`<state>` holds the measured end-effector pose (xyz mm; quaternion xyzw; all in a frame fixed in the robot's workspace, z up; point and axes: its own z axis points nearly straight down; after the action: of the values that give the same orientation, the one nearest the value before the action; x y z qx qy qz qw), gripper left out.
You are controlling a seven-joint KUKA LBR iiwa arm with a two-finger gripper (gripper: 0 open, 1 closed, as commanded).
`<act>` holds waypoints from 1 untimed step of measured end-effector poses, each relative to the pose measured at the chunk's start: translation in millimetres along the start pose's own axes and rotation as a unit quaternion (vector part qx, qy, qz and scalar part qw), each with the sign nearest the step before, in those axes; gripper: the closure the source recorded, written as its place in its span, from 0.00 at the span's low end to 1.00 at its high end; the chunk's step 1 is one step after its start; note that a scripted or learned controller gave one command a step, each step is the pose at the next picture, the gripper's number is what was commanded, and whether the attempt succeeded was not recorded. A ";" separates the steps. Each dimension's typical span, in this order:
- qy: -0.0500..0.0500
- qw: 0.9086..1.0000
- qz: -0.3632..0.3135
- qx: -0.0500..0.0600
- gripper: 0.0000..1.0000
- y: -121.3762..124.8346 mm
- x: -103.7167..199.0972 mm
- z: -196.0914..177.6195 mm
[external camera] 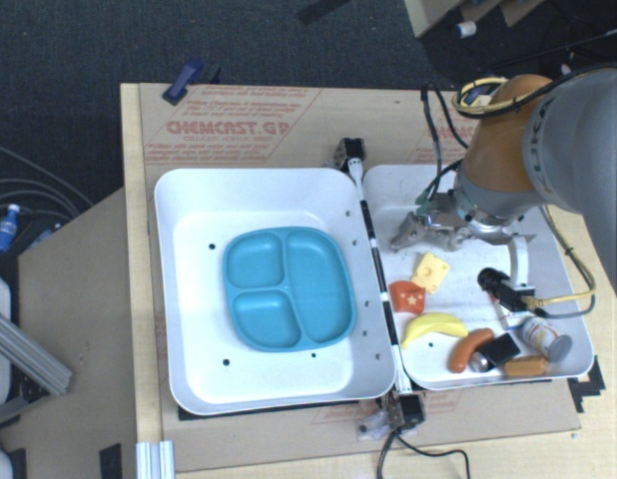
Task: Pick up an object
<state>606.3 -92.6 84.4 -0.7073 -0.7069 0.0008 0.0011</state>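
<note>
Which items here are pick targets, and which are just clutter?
Job:
gripper
yellow cheese wedge
red triangular piece
yellow banana
orange sausage

Lying about:
blue divided plate
blue clip on the bench

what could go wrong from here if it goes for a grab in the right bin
The banana, the orange sausage and the black piece lie packed together at the bin's near edge, so a grab there may catch two or slip. The gripper sits close to the divider, above the cheese wedge, and could clip the wall.
</note>
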 end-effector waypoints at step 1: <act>0.000 1.000 0.000 -0.002 0.00 60.3 0.2 -0.9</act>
<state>666.6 -92.4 85.1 -0.7070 -0.7072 -0.0004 -0.0004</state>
